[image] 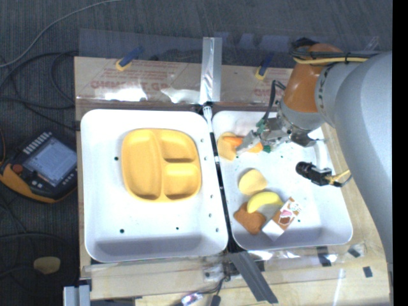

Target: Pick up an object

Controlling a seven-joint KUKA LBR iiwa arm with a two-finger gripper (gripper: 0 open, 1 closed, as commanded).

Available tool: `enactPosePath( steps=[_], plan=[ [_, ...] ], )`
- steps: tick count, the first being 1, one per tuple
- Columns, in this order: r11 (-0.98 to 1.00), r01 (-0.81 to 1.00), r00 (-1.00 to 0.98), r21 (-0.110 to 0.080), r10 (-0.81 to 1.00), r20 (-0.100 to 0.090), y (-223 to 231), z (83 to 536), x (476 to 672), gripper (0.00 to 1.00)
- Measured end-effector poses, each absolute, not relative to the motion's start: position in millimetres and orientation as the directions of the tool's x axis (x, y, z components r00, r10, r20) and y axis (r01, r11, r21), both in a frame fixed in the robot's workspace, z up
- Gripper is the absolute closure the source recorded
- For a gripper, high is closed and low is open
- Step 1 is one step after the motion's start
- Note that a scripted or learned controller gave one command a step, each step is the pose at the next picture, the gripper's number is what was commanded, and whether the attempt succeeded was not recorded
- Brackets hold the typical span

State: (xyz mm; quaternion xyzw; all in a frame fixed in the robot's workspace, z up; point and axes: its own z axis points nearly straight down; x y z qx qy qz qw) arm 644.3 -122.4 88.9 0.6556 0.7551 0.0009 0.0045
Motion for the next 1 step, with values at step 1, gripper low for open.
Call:
enactPosePath(
  steps=[1],
  plan=[
    [0.083, 0.997, -0.083, -0.001, 0.997, -0.002, -131.2, 108.4, 640.8, 0.0]
  ],
)
